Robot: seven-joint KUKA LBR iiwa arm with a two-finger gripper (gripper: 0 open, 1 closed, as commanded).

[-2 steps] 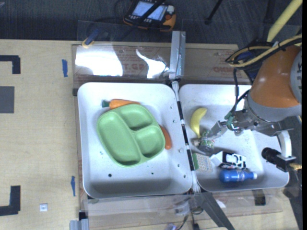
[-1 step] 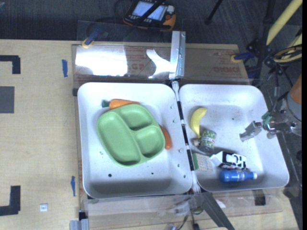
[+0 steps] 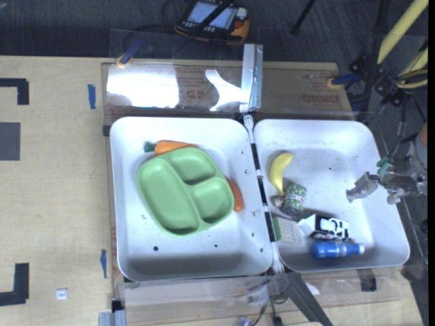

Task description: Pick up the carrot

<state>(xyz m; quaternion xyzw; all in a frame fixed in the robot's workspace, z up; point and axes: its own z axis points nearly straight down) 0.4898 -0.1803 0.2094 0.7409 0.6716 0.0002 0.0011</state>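
1 carrot behind green tray; gripper over right bin

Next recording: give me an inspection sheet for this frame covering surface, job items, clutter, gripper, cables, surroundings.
Surface: two shallow white bins, left bin and right bin, side by side on a wooden bench.
Job's things: orange carrot in the left bin, mostly hidden under the green divided plastic plate; another orange bit shows at the plate's right edge.
Clutter: yellow banana, small green-patterned can, blue bottle, black-and-white item, all in the right bin.
Gripper: two-finger gripper over the right bin's right side, nothing between its fingers.
Cables: nothing clearly seen.
Surroundings: handheld controller on the floor beyond the bench.
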